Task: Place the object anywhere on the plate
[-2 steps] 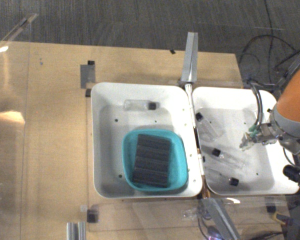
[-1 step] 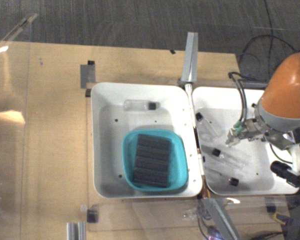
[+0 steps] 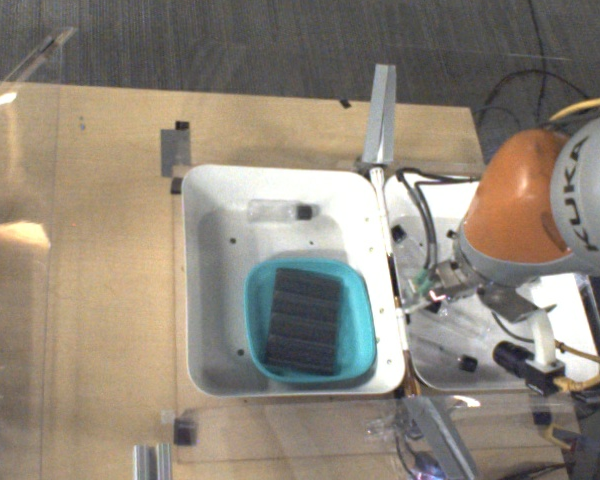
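Arm (image 3: 525, 203) hovers over the right bin (image 3: 570, 298), grip state unclear; it should lift straight, then cross to the plate (image 3: 358, 298).

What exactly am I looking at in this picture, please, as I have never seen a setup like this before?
This is one picture from a camera fixed above a wooden bench, looking down at a slant. The big grey and orange shape on the right is a robot arm, reaching in from that side. Its lower end hangs over the right bin; the arm hides its gripper, so I cannot tell what, if anything, it holds. Two shallow white bins sit side by side. The left bin holds a teal plate with a dark ribbed block lying on it, and a small clear item near the far wall. The right bin holds a few small bits, too small to name. The arm's job is to put an object on the plate.
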Motion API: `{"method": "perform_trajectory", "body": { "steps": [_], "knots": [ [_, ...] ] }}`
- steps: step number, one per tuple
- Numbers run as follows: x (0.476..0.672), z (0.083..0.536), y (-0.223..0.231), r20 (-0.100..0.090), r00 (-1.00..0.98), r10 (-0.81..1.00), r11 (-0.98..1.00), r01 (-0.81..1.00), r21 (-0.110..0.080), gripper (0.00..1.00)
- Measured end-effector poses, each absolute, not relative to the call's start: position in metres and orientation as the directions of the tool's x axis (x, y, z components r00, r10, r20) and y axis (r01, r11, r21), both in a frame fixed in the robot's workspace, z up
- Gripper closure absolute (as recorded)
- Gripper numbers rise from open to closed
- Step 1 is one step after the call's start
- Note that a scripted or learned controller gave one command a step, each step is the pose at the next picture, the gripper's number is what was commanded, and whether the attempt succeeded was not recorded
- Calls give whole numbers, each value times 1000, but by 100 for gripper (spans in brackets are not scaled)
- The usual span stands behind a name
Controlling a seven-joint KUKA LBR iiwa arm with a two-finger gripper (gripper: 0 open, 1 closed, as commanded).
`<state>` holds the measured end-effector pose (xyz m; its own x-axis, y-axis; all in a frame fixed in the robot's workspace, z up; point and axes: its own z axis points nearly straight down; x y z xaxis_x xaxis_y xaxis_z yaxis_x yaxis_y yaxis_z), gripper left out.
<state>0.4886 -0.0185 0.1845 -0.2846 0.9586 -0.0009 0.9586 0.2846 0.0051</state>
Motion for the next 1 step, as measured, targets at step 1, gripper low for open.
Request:
{"method": "perform_trajectory", "body": {
  "steps": [1],
  "knots": [
    [522,185,39,-1,-333,943,333,943,6,100]
  ]
}}
